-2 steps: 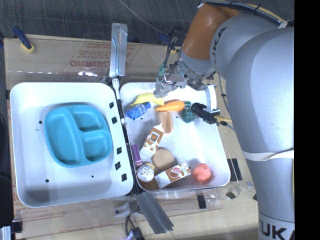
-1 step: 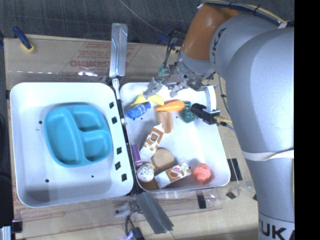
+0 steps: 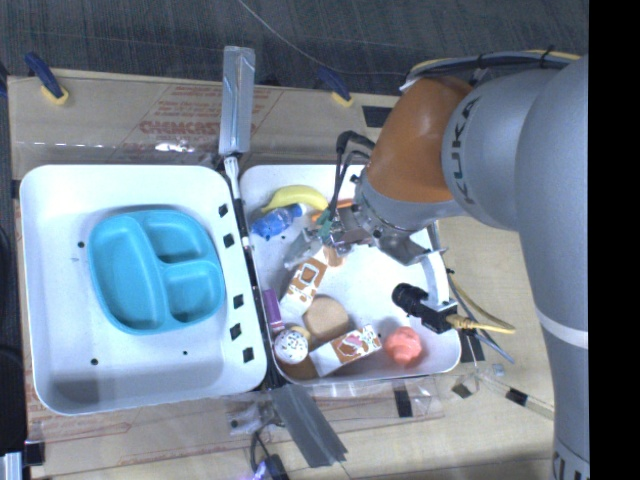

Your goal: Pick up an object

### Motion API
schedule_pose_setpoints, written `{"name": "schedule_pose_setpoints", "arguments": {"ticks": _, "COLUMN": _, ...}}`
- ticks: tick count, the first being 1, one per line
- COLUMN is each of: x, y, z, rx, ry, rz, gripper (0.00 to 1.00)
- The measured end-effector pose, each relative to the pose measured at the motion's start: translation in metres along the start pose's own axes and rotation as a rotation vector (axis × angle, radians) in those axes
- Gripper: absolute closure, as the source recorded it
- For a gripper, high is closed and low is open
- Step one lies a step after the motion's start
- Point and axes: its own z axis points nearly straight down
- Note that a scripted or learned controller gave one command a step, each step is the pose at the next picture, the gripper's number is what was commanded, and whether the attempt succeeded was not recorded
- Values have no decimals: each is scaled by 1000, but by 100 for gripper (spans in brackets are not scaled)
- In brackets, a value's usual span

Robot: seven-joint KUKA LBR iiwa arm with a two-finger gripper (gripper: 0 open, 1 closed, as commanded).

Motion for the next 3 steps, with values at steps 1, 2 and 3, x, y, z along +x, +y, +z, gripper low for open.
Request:
{"name": "schedule_pose_setpoints", "arguments": {"ticks": 1, "x": 0, "y": 0, "z": -10, "rx": 2, "ry": 0, "rz": -5, "gripper": 100}}
{"name": "schedule_pose_setpoints", "arguments": {"ticks": 2, "x": 0, "y": 0, "z": -9, "rx": 2, "ry": 0, "rz": -5, "gripper": 0}}
{"name": "schedule_pose_setpoints", "arguments": {"ticks": 3, "x": -43, "y": 28, "z": 82, "rx": -18, "ry": -6, "rz": -172, "gripper": 0}}
